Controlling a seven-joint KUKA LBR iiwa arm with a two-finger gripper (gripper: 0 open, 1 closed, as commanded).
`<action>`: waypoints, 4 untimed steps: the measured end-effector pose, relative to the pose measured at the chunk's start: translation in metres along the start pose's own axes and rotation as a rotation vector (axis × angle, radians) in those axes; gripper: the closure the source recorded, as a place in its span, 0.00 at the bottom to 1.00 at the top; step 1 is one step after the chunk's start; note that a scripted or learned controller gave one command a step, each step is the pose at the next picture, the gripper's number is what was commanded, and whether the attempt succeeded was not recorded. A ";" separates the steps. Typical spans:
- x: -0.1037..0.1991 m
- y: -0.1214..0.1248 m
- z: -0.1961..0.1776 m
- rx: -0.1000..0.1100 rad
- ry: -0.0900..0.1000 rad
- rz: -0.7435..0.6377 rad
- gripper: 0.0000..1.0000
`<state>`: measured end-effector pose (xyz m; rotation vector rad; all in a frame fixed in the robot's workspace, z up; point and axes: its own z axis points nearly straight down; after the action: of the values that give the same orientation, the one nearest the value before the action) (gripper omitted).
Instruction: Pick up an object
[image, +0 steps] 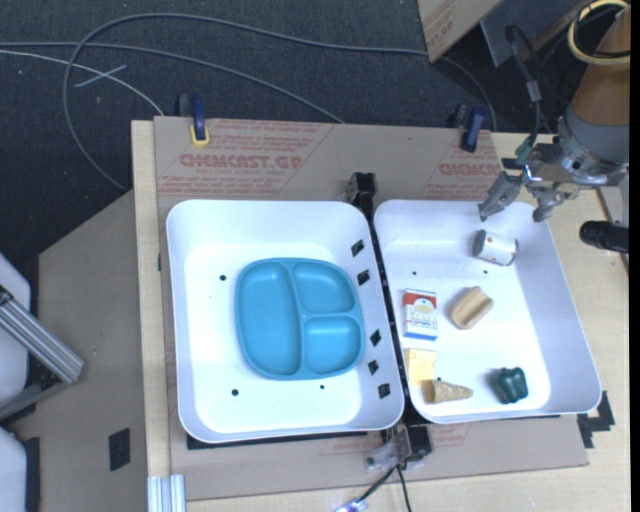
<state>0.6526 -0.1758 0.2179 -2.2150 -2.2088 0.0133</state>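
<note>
In the right bin (560, 300) at about 1 o'clock, the small white cylinder (494, 246) is lying on its side, long axis running 10-to-4. Gripper (519, 201) is hovering just above it, fingers spread wide, gripping nothing.

blue plate (298, 317) | white bins (200, 300) | green pepper (510, 384) | tan bread (470, 307)

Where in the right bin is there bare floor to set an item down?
Right bin: bare between the bread roll and right wall, and left of the white cylinder. Crowded around the carton, cheese, cone and green pepper.
</note>
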 end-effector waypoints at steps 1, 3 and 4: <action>0.001 0.003 -0.009 -0.015 -0.003 -0.003 0.00; 0.006 0.000 0.098 -0.011 -0.002 -0.003 0.00; 0.003 0.006 0.106 -0.034 -0.011 -0.003 0.00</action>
<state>0.6568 -0.1721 0.1115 -2.2341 -2.2350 -0.0124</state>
